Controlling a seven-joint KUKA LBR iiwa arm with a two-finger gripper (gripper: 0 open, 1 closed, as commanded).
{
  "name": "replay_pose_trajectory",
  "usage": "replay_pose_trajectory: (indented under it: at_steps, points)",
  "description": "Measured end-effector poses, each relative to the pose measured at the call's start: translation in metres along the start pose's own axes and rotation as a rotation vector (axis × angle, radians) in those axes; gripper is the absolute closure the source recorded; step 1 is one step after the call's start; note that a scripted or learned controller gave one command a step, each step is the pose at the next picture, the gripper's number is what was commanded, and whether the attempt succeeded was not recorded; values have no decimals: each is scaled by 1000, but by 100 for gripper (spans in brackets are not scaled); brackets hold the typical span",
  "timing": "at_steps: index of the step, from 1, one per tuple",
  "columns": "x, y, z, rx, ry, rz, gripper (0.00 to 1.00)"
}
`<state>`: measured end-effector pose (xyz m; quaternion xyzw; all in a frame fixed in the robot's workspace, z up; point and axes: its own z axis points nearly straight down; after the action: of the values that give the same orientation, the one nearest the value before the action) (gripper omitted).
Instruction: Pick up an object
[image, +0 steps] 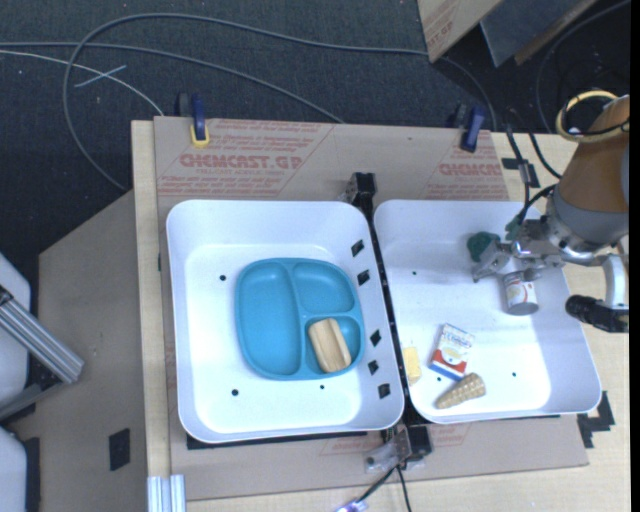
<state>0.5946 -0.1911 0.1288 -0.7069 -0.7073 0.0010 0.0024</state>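
Observation:
The right bin (560, 350) holds several small objects. A dark green object (483, 243) lies at its upper middle. A small white cylinder with a red label (519, 295) sits just below the gripper. A red, white and blue box (452, 352) and a tan ice-cream cone (460, 390) lie near the front edge, and a small yellow piece (411, 363) rests by the left wall. My gripper (508, 262) hangs low over the bin, between the green object and the cylinder, close to both.
In the left bin (200, 300) a blue divided plate (280, 310) carries a tan bread-like piece (329, 344) in its lower right compartment. Black clips line the divider (372, 290) between the bins. The arm's grey and orange wrist (595, 180) overhangs the right bin's far right side.

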Motion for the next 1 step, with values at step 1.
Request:
replay_pose_trajectory:
  at_steps: [1]
  points:
    - [-2,5,16,-20,-8,0,0]
